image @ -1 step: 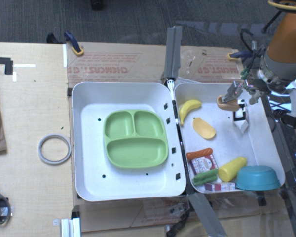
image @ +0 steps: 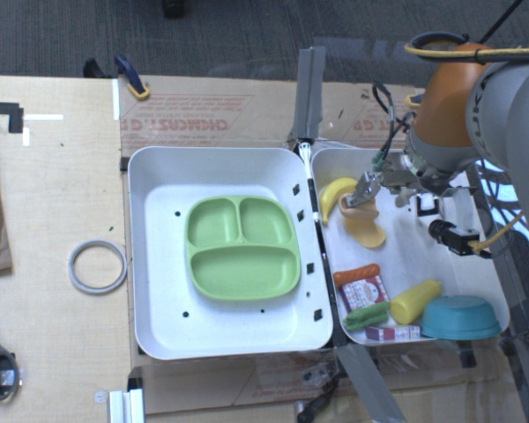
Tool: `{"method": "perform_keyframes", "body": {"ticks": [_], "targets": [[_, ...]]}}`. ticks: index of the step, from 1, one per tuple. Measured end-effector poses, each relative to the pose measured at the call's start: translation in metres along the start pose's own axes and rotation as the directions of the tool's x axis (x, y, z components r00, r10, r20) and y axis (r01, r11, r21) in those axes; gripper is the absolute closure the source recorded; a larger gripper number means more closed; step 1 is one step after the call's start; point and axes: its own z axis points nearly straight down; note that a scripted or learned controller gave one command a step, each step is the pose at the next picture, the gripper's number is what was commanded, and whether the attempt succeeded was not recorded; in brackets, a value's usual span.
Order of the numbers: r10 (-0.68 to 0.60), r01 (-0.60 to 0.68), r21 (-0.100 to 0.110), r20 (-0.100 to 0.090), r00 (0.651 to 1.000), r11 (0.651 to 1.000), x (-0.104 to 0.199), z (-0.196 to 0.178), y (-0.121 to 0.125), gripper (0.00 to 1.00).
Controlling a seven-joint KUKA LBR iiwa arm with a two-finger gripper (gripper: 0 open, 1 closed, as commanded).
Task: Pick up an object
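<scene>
Camera view: tool (image: 363, 194) apparently beside banana (image: 335, 196), near bin wall (image: 316, 203).

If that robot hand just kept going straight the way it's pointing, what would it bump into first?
Probably the banana. The hand points down and toward the left in the right bin, its tips right beside the banana, with a tan piece just below. From a single slanted view, depth is unclear, so it could instead meet the bin floor.

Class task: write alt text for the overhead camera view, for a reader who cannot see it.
A grey robot arm's gripper reaches into the right white bin, beside a banana, with a blue bowl, a yellow item and packets nearer the front. The left white bin holds a green divided plate.
</scene>
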Motion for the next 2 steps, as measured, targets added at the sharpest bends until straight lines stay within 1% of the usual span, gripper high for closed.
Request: {"method": "perform_keyframes", "body": {"ticks": [1, 2], "targets": [[-0.015, 0.015, 0.019, 0.003, 1.000, 1.000, -0.0155, 0.0334, 0.0319, 0.00], [-0.017, 0.017, -0.003, 0.003, 1.000, 1.000, -0.0106, 0.0252, 0.0370, 1.00]]}}
